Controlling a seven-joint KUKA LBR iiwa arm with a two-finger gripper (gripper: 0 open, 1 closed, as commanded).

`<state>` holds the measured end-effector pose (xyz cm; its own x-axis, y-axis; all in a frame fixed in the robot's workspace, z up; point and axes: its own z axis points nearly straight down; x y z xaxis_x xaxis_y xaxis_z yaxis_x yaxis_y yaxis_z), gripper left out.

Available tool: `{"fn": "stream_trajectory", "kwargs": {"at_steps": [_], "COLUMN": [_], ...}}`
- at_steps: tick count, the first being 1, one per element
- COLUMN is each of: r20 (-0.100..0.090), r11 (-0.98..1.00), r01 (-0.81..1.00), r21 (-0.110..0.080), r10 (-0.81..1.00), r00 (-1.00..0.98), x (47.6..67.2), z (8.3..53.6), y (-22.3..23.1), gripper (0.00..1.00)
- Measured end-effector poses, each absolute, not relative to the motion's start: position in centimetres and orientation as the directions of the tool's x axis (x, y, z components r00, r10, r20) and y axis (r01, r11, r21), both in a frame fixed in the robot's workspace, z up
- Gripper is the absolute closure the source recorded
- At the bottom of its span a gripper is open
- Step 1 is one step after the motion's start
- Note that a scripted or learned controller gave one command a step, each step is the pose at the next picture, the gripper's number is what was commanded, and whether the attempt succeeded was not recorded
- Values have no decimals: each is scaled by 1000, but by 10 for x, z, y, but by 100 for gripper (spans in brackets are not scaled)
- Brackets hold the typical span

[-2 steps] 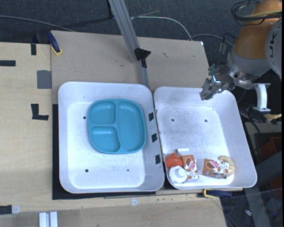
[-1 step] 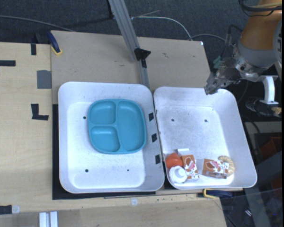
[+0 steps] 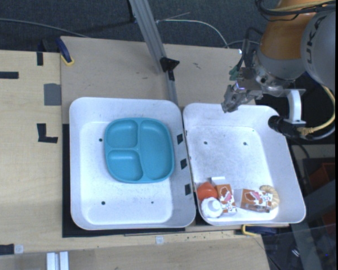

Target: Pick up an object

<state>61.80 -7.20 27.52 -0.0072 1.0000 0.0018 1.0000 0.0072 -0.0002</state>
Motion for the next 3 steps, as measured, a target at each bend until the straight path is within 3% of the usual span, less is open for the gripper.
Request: {"fn": "stream_trajectory", "kwargs": {"at_steps": [3], "r20": [1], "r11": [6], "r01": [1000], "r21": [-4], "r10": [1000], "r00": [-6], "x": [628], "z": [235], "y": [79], "gripper": [100]}}
